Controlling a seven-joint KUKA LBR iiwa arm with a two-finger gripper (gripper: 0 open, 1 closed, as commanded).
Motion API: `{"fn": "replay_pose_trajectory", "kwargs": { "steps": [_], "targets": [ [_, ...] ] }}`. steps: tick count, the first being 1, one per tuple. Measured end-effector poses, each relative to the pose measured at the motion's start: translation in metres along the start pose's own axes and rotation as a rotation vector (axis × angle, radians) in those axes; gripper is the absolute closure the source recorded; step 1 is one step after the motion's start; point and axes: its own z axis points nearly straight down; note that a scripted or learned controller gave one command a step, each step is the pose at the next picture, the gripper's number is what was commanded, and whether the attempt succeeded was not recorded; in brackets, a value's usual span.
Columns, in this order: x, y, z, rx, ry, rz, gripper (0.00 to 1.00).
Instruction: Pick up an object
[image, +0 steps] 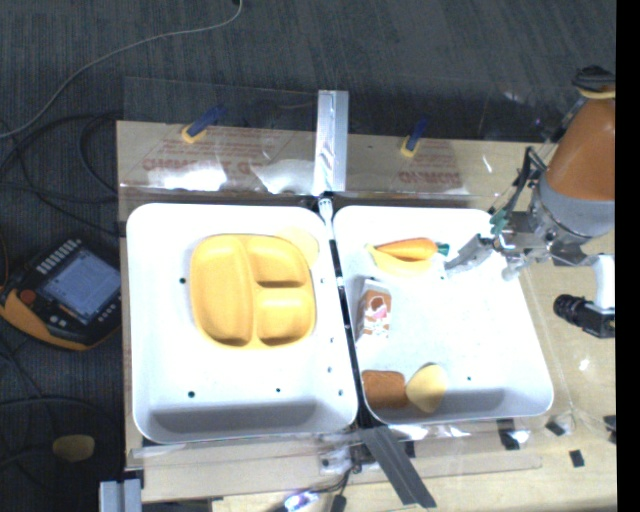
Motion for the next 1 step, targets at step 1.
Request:
{"fn": "replay_pose_trajectory", "kwargs": {
  "steps": [1],
  "targets": [
    [0.0197,-0.0001,0.0513,0.002,0.002,0.157,0.0]
  ]
}}
